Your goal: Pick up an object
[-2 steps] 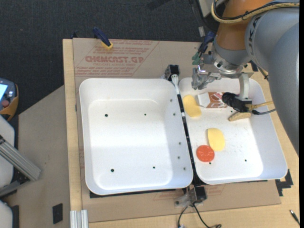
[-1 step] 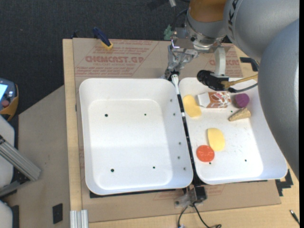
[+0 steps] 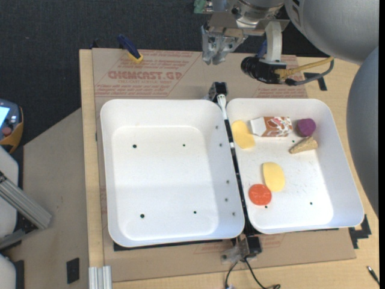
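The right bin (image 3: 337,205) holds six small things: a yellow piece (image 3: 243,135) by its left wall, a red-and-white packet (image 3: 274,126), a purple ball (image 3: 306,126), a tan wedge (image 3: 304,146), a yellow oval (image 3: 274,176) and, touching it, a red disc (image 3: 260,194). The left bin (image 3: 162,173) lies beside it on the bench (image 3: 150,74). The hand (image 3: 215,47) hangs above the bench beyond both bins, carrying nothing; whether its fingers are apart, I cannot tell.
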`<state>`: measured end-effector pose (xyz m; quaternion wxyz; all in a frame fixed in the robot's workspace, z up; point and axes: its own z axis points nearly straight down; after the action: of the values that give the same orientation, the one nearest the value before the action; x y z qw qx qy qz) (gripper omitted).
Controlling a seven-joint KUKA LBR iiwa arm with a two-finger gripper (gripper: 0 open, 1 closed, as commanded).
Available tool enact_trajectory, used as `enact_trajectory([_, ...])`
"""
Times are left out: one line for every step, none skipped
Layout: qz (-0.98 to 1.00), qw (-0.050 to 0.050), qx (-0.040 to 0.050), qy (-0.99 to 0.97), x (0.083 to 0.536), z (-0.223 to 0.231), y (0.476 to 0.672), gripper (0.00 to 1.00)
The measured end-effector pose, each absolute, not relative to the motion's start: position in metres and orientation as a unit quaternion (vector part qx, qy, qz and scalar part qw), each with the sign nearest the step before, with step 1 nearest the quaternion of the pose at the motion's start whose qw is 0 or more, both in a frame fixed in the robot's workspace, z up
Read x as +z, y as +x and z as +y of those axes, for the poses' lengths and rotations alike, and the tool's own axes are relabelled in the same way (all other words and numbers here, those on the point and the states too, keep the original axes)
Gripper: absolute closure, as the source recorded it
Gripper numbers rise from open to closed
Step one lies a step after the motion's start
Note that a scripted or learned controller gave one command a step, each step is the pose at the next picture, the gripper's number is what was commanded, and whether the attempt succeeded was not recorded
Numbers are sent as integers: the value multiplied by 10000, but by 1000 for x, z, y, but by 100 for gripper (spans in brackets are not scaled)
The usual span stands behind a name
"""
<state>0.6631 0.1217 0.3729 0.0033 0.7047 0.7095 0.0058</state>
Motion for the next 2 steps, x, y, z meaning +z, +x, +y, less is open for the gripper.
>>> enact_trajectory([7089,37,64,7053,472,155,654,100])
enact_trajectory([7086,22,53,7056,542,164,594,100])
